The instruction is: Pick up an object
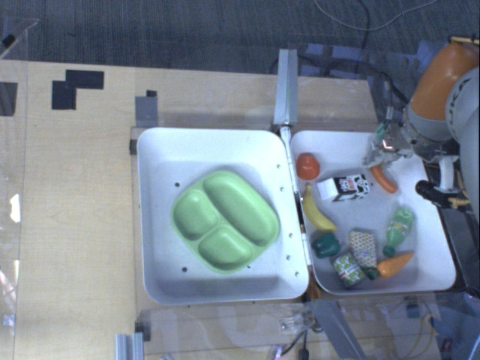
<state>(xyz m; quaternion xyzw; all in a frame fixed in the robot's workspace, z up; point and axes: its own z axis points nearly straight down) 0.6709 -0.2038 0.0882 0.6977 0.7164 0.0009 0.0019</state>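
Past carrot (395, 264) at right bin's (429, 235) near wall, hovers with gripper (384, 150) just above sausage (384, 179), grip width impossible to tell, nothing lifted, pick yet undone.

A green 3-section plate (226, 220) lies in the left white bin (150, 201).

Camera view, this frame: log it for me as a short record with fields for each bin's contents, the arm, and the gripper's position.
left bin: green divided plate
right bin: tomato, banana, small white carton, sausage, green bottle, carrot, patterned packets
arm: enters from the right, over the right bin's far corner
gripper: low, just above the sausage
object in jaws: none visible
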